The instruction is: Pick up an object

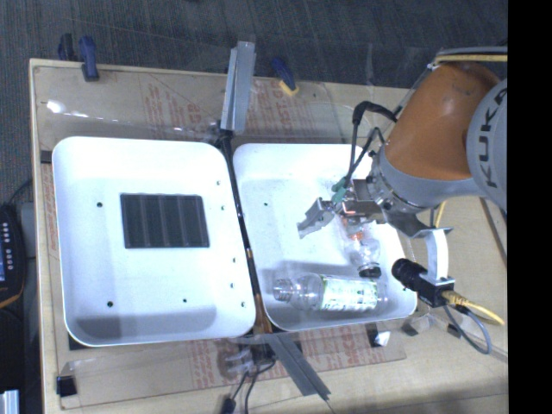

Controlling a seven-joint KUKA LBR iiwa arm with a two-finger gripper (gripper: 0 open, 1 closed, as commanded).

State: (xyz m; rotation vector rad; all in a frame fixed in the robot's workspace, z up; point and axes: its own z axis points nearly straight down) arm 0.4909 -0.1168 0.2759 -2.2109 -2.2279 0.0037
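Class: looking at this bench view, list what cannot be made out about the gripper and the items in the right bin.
- Gripper: fingers too small, blurred to judge.
- Small bottle: clear plastic, upper end behind wrist; grip unclear.
- Large bottle: label unreadable.
- Arm: cut off at right.

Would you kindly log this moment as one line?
arm: over right bin | gripper: above bin floor | bottle: lying at near wall | small bottle: beside wrist

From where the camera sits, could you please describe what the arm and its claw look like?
The arm is grey with a broad orange band and dark lettering on its side. Black cables loop along its wrist. The claw is small, grey metal, with reddish and green bits where it mounts.
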